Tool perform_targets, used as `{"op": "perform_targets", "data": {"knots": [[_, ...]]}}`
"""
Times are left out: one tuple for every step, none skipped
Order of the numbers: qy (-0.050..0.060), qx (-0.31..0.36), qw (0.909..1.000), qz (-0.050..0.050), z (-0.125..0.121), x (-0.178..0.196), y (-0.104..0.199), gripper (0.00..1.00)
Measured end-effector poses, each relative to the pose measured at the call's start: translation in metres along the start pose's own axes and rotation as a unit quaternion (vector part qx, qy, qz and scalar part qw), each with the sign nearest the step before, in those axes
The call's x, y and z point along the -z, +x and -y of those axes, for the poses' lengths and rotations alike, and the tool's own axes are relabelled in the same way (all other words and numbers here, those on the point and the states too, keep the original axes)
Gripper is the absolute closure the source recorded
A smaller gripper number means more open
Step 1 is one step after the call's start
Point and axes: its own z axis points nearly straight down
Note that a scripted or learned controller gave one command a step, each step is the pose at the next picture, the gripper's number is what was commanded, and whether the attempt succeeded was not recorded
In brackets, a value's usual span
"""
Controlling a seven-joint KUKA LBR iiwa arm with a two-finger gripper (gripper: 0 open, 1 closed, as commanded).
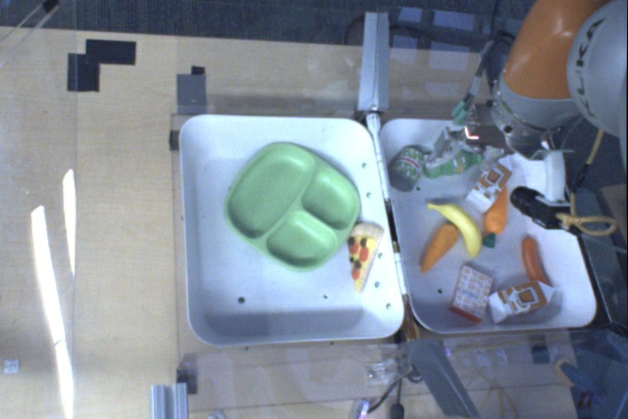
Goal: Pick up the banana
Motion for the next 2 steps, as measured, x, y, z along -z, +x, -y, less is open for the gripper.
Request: {"op": "perform_targets", "data": {"knots": [[-0.004,0.013,0.9999,0.001,0.062,-0.098,-0.042,0.0],[-0.008,0.014,0.9999,0.0,0.059,-0.087,-0.04,1.0]]}}
